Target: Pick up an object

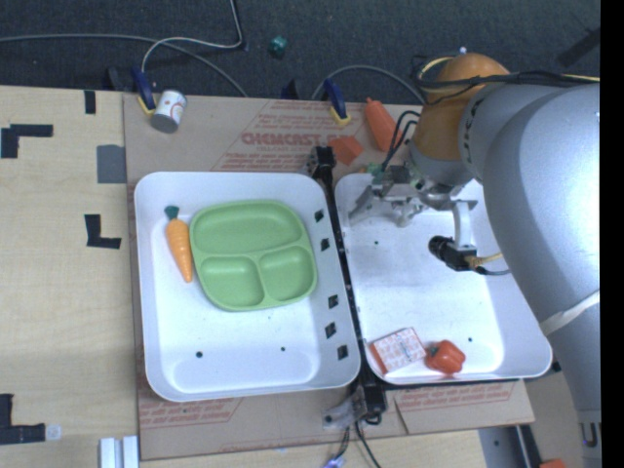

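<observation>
Near right bin's (507,359) front edge: red pepper (446,356).

One camera, high up, looking down.
It sits above the bench (58,261) and tilts down on both white bins (156,291); the arm (546,193) comes in from the right.

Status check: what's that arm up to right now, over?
Gripper low at right bin's far end, nothing seen held. Red pepper and packet near front edge. Carrot, green plate in left bin.
</observation>
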You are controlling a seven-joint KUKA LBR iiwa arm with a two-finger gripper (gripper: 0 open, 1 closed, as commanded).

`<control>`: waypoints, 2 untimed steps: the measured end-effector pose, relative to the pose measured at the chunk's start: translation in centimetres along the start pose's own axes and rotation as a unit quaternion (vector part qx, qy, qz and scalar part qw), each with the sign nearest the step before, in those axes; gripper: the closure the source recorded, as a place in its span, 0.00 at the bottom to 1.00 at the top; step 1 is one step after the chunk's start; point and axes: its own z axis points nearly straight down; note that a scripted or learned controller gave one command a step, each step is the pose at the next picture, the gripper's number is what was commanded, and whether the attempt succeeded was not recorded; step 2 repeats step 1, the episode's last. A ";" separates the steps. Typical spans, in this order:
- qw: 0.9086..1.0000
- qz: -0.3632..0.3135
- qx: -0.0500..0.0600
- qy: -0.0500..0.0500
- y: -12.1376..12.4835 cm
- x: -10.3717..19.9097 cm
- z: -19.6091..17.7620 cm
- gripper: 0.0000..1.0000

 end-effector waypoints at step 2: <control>1.000 0.000 0.000 0.000 0.0 0.1 0.0 0.00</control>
